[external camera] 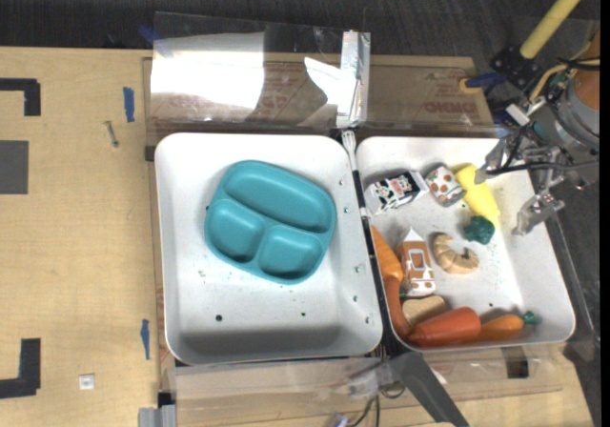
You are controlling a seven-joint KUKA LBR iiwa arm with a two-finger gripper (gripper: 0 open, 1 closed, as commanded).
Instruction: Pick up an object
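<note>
Yellow banana (477, 190) lies in right bin (548, 268); pincer (534, 189) beside it.

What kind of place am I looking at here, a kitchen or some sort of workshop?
Most likely a robotics lab test bench. Two white bins sit on a plywood bench, one holding a teal divided plate, the other toy food such as a carrot, with the arm's end effector above.

No text is legible; faint reddish print on the cardboard (434, 99) is unreadable.
</note>
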